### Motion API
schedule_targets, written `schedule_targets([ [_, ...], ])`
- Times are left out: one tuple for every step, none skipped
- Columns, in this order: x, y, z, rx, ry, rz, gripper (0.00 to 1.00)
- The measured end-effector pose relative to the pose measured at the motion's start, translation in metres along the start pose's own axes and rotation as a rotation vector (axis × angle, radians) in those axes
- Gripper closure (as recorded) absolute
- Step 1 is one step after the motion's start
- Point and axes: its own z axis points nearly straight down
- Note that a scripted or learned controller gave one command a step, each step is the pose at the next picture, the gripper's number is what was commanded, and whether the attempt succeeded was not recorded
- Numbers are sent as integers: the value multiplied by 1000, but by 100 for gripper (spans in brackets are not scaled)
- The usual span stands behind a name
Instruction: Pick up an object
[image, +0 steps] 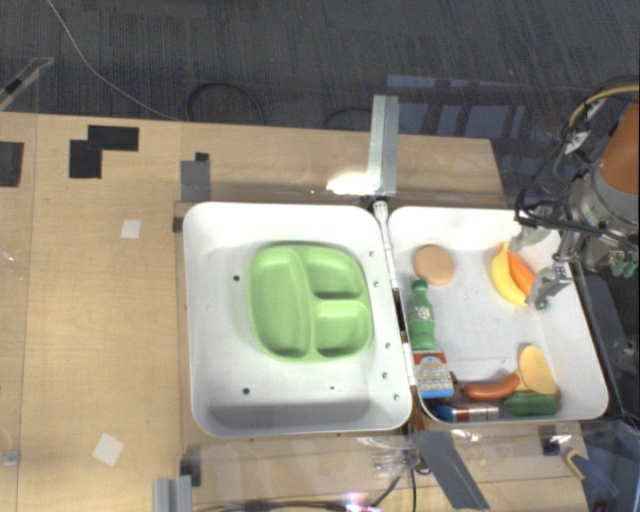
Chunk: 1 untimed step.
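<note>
The right bin holds several objects. A yellow banana with an orange carrot lying against it sits near the bin's right wall. A tan round bun lies at the back. A green bottle lies along the left wall, with a small red and white box below it. At the front are a red sausage, a yellow chip, a green pickle and a blue and red marker. My gripper hangs open just right of the banana and carrot, holding nothing.
The left bin bears a green divided plate. A metal divider post stands behind the seam between the bins. The arm's body and cables crowd the right bin's far right corner.
</note>
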Motion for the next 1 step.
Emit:
schedule_targets([
  [-65,-7,129,1,-7,114,0],
])
